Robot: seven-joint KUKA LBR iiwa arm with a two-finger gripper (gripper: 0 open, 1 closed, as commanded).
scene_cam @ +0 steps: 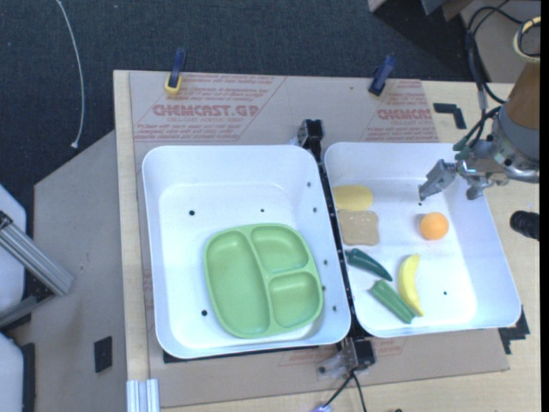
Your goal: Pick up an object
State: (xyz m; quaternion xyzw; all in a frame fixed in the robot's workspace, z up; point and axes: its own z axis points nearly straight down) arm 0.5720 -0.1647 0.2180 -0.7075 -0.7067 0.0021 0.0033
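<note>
The left bin [163, 178] holds a green divided plate [262, 279], lying flat toward the near side with its three compartments facing up. A black clip [310, 131] sits at the far end of the seam where the two bins meet.

In the right bin [480, 307] the food pieces lie mostly along the left wall and the near half. Closest to the seam at the far end is a pale yellow oval piece [352, 197], and just beside it on the near side, perhaps touching, is a tan slice of bread [358, 227]. Nearer still lies a dark green pepper [369, 263], tilted, and beyond it a lighter green vegetable [391, 301], which rests against the banana [412, 283]. An orange ball-shaped fruit [434, 226] sits apart from the others, toward the middle of the bin.

The gripper [448, 184] hangs over the far right part of this bin with its two fingers spread apart and nothing between them. The left finger [435, 181] points down toward the bin floor. The orange fruit lies just on the near side of the gripper, near it but not touching; the banana and the green pieces are well apart from it.
</note>
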